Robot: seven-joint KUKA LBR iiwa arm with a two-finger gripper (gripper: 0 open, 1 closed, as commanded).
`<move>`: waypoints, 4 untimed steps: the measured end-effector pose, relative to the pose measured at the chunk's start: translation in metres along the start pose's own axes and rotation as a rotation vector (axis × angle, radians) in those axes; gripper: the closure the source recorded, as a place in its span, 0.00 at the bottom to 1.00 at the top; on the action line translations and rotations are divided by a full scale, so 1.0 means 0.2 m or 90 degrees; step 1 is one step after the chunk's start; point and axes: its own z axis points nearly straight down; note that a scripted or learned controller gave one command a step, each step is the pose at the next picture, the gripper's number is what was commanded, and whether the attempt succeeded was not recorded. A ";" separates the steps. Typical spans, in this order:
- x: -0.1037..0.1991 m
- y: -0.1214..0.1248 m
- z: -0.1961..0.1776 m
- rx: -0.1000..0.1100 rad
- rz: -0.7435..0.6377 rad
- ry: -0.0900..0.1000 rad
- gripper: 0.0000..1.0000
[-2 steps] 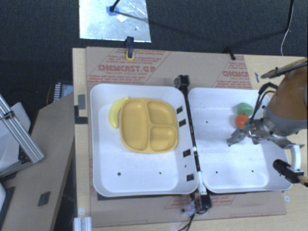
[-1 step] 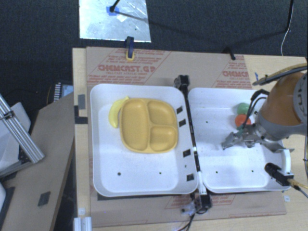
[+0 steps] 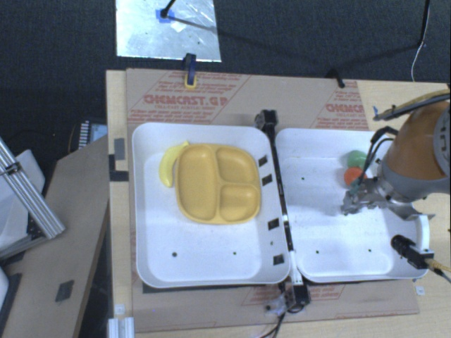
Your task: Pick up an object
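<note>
Right bin (image 3: 331,259): white, shallow; bare floor along the near edge, its items crowded toward the far right corner.
Gripper (image 3: 350,206): low over the right bin floor, near its middle-right; whether its grip is released or clenched cannot be told from this angle, and nothing is seen between its tips.
Arm (image 3: 423,153): grey with an orange band, reaching in from the right and bent downward, apparently to bring the gripper to the floor for a pick.
Orange item (image 3: 351,177): small, round, just beyond the gripper, lying on the bin floor; a likely target, apart from the tips.
Green item (image 3: 356,158): touching the orange item on its far side, partly behind the arm's cables.
Left bin (image 3: 151,259): white, beside the right bin.
Tray (image 3: 215,183): yellow, three compartments, flat in the left bin's middle.
Banana (image 3: 168,164): yellow, curved, tucked against the tray's left edge.
Task status: judged not yet done; no item lifted.
</note>
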 end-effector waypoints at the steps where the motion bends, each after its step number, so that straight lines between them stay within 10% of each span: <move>1: 0.00 0.02 -0.32 -0.003 -0.003 -0.001 1.00; 3: -0.02 0.08 -0.74 -0.001 -0.004 0.000 1.00; 4: 0.23 0.12 -0.76 0.000 -0.007 0.002 1.00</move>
